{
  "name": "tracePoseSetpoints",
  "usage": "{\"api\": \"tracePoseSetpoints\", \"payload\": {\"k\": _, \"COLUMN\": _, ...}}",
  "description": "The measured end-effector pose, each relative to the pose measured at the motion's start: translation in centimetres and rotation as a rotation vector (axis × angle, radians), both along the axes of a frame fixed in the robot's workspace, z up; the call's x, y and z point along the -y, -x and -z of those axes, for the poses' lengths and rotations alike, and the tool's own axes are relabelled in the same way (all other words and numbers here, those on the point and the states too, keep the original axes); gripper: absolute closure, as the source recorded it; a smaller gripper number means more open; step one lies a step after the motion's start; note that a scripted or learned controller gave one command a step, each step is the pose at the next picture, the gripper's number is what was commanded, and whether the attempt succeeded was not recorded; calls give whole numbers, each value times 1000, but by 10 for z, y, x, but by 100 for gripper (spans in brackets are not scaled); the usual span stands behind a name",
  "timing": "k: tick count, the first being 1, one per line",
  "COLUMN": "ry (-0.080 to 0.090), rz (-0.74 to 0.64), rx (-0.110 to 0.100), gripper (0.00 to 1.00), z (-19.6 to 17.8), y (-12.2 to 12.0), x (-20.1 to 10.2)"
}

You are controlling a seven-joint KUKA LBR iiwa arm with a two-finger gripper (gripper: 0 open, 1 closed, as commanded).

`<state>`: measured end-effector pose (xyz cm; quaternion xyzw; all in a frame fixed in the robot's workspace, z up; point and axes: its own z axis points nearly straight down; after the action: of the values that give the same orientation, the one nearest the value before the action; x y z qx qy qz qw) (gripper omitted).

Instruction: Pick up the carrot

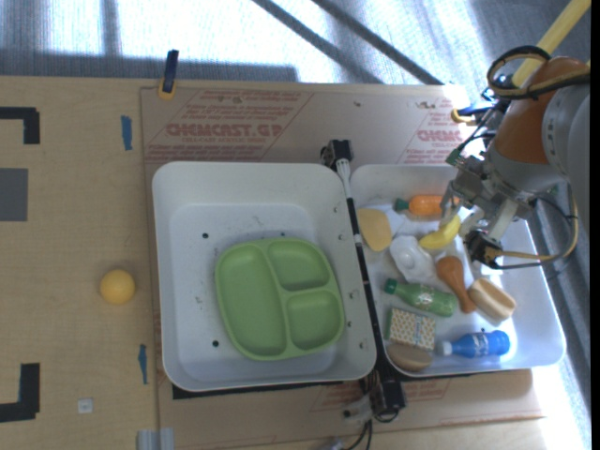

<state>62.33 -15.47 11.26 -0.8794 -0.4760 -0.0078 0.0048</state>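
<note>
The carrot (pixel 427 205), orange with a green stub at its left end, lies flat near the back of the right bin (pixel 544 331). My gripper (pixel 469 216) hangs low over that bin, just to the right of the carrot's right end. It is over the upper end of a yellow banana (pixel 438 239). The wrist and cables hide the gripper's tips. Nothing shows clearly held.
The right bin also holds a pale yellow wedge (pixel 375 228), a white piece (pixel 408 254), a drumstick (pixel 453 272), a green bottle (pixel 422 296), a bun (pixel 492 298), a blue bottle (pixel 478 345) and a cracker (pixel 411 326). A green divided plate (pixel 279 298) sits in the left bin. A yellow ball (pixel 117 287) lies on the bench.
</note>
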Motion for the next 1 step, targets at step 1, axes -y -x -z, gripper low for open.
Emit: {"api": "tracePoseSetpoints", "payload": {"k": 1, "ry": -3, "rz": -1, "rx": 0, "gripper": 0, "z": 0, "y": -1, "x": -2}}
